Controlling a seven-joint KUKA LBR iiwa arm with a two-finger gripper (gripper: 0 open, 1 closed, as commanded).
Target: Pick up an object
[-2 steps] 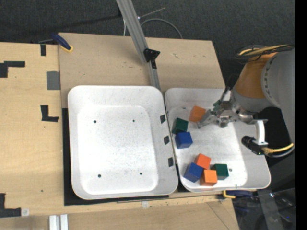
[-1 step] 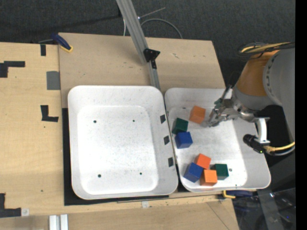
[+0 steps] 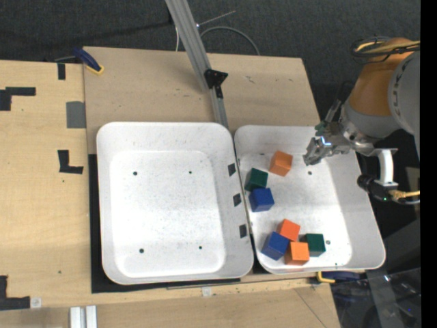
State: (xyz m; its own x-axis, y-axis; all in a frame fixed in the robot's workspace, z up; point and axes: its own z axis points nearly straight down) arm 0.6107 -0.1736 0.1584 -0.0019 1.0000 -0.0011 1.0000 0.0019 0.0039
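Observation:
The right bin (image 3: 355, 217) holds several small blocks. An orange block (image 3: 280, 162) lies near its top, with a green block (image 3: 257, 178) and a blue block (image 3: 261, 199) just below and left of it. Lower down cluster a blue block (image 3: 275, 245), two orange blocks (image 3: 289, 229) (image 3: 298, 252) and a dark green block (image 3: 315, 244). My gripper (image 3: 313, 154) hangs over the bin's upper right part, a short way right of the top orange block. Nothing shows between its fingers.
The left bin (image 3: 109, 183) sits beside the right one on the wooden bench. A slanted metal bar (image 3: 194, 39) runs from the top down to the gap between the bins. The arm's grey and orange wrist (image 3: 375, 94) enters from the right.

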